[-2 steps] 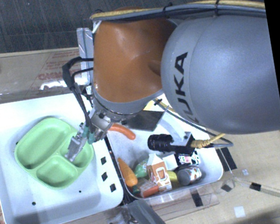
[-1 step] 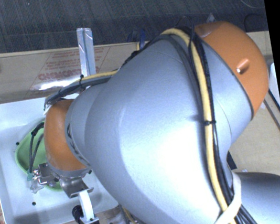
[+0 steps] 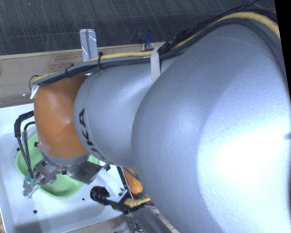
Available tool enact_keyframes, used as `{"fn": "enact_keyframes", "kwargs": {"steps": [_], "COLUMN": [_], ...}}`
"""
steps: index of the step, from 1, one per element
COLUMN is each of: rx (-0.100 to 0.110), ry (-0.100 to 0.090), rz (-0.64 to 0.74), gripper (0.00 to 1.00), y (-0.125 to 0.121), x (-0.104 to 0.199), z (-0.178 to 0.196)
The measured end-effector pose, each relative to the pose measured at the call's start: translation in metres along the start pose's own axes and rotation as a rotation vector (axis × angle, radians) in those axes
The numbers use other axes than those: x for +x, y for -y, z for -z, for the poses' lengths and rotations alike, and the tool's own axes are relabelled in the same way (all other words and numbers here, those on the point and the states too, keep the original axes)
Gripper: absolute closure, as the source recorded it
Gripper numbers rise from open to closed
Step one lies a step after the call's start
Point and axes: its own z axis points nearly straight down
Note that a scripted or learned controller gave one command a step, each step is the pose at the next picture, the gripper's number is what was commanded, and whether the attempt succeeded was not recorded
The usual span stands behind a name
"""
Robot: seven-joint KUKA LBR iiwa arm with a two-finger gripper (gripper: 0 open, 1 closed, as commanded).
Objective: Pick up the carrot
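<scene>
Orange carrot (image 3: 135,185) is being glimpsed lower centre, mostly hidden under arm | gripper (image 3: 32,184) is being held over green plate (image 3: 63,188) at lower left, well apart | finger state cannot be told | descent is best being realigned rightward over carrot before closing.

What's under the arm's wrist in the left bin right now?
A green dish lies on the white bin floor under the wrist. An orange piece, likely the carrot, peeks out beside the arm. The rest is covered.
</scene>
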Motion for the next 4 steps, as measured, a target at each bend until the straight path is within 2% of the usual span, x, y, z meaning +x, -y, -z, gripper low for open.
{"fn": "enact_keyframes", "kwargs": {"steps": [1, 2, 3, 4], "rx": [0.001, 0.004, 0.004, -0.013], "ry": [-0.001, -0.002, -0.001, 0.004], "rz": [-0.006, 0.003, 0.003, 0.271], "gripper": [0.00, 1.00, 0.00, 0.00], "y": [-0.040, -0.041, -0.041, -0.123], "x": [-0.041, -0.039, -0.039, -0.076], "z": [-0.017, -0.008, -0.008, -0.073]}}
